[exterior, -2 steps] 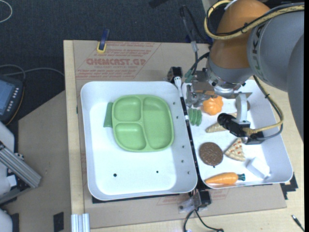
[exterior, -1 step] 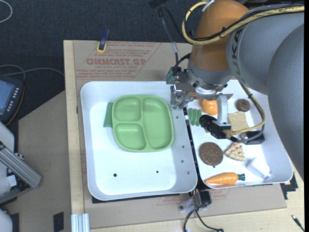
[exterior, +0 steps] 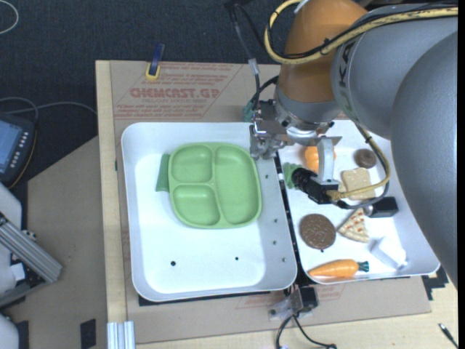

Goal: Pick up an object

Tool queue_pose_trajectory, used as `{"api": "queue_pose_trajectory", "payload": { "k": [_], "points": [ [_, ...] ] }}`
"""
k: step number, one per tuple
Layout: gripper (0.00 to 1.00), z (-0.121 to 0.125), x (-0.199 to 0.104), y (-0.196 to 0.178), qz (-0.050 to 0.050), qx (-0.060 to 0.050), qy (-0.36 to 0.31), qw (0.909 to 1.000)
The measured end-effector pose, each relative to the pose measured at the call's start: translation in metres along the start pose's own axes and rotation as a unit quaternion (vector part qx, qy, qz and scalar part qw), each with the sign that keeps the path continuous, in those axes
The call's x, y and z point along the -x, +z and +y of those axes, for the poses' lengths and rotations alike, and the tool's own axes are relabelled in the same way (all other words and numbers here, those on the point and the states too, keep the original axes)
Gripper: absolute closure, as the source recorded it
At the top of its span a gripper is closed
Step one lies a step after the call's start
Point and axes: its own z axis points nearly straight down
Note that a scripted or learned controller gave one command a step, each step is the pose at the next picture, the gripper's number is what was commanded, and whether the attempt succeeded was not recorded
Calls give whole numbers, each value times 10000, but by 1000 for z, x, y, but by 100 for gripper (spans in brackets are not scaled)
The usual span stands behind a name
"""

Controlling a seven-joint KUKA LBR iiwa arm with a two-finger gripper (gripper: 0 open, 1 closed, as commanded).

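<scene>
Claw (exterior: 267, 140) hangs over the divide between bins; its grip state cannot be told. Nearest candidate: orange piece (exterior: 311, 157) in right bin (exterior: 347, 251). Best centre above it, then descend straight.

Printed brown bench top (exterior: 182, 89), left white bin (exterior: 145, 231), right white bin (exterior: 407, 229) alongside

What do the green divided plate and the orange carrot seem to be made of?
The green divided plate looks like moulded plastic, matte to slightly satin: uniform colour, rounded compartment ridges. The carrot is probably a plastic toy, smooth with a faint sheen and even orange; rubber is possible too.
</scene>
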Motion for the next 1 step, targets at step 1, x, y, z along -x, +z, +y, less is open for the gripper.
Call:
{"api": "queue_pose_trajectory", "payload": {
  "k": [1],
  "points": [
    [100,-2,-14,0,0,-3,-1,10000]
  ]
}}
